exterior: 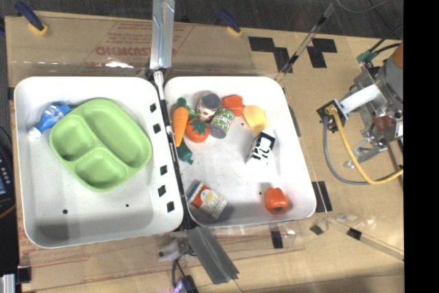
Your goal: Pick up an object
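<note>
Nearest to the camera, a strip of grey tape (209, 256) lies at the front where the two bins meet, probably to hold them together. Going from the left, the left bin (41, 216) holds a green plate (101, 142) with three sections, and a blue thing (51, 114) is pushed against its far-left edge. The right bin (226, 178) holds the possible objects for the pick: a carrot (179, 122) beside the dividing wall, a tomato (197, 130) touching it, a tin (222, 121) with a green label, a red pepper (233, 104), a yellow piece (254, 117), a black and white card (261, 147), a small packet (208, 200) at the front, and an orange pepper (276, 199) that stands apart, so I judge it the easiest to take. Red print on the cardboard (123, 44) behind the bins is too faint to read, and the labels also. The arm (370, 103) waits to the right, well apart from the bins; whether its gripper (376, 135) is open or closed I cannot tell, and no object is seen in it.
</note>
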Action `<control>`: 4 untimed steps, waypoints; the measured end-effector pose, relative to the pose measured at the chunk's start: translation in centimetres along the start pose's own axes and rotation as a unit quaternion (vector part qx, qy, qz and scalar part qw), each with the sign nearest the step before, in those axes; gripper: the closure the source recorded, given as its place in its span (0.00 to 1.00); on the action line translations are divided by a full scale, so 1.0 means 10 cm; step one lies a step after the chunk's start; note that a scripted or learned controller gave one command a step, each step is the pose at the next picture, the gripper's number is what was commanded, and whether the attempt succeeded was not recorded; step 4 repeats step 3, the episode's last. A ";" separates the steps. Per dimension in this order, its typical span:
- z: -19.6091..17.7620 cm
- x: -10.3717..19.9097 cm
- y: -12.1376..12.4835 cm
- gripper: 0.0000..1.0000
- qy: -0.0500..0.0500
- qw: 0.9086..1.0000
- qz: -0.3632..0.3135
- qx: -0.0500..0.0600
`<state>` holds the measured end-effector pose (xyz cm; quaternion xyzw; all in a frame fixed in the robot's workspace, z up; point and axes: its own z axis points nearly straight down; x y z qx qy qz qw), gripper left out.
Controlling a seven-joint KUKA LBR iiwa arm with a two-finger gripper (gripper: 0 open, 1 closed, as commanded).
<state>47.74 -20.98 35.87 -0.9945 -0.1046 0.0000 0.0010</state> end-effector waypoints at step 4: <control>1.36 0.79 0.15 0.00 -0.004 1.000 -0.017 0.002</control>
